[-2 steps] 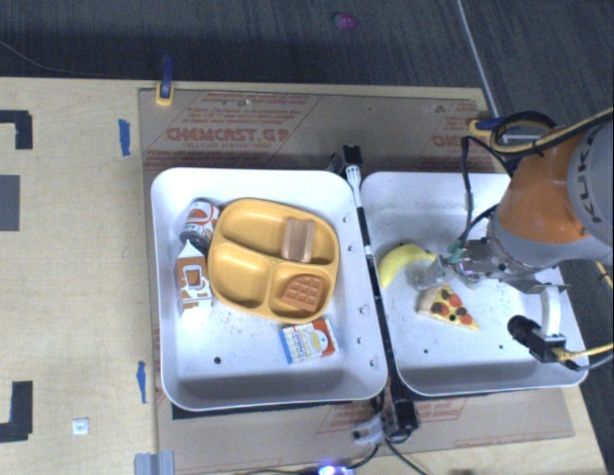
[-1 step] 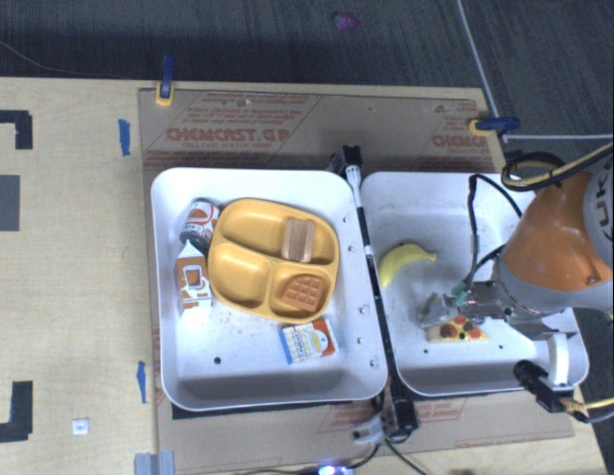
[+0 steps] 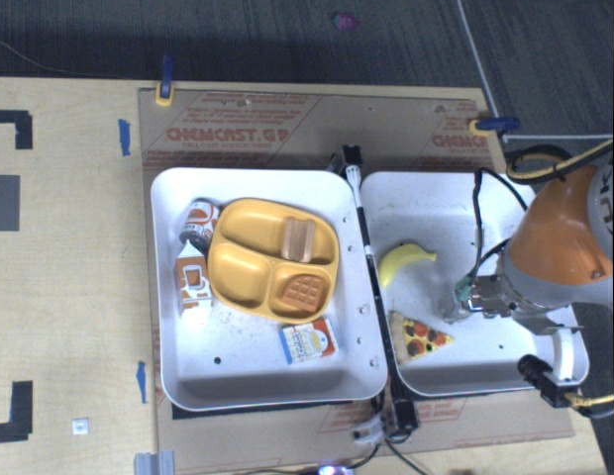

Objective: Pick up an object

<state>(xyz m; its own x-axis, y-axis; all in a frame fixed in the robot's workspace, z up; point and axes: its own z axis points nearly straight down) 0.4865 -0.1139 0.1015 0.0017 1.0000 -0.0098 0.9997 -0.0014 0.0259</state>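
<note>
Currently the gripper (image 3: 463, 301) is hovering in the right bin (image 3: 446, 188), its opening state not discernible. Nearest is the pizza slice (image 3: 422, 337), lying just left and below; the banana (image 3: 403, 262) is lying up-left.

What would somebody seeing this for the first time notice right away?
Probably the yellow divided tray, sitting tilted in the left bin with a toy waffle in one compartment. Next, the orange band of the arm looming over the right bin, where a banana and a pizza slice lie near the gripper.
</note>
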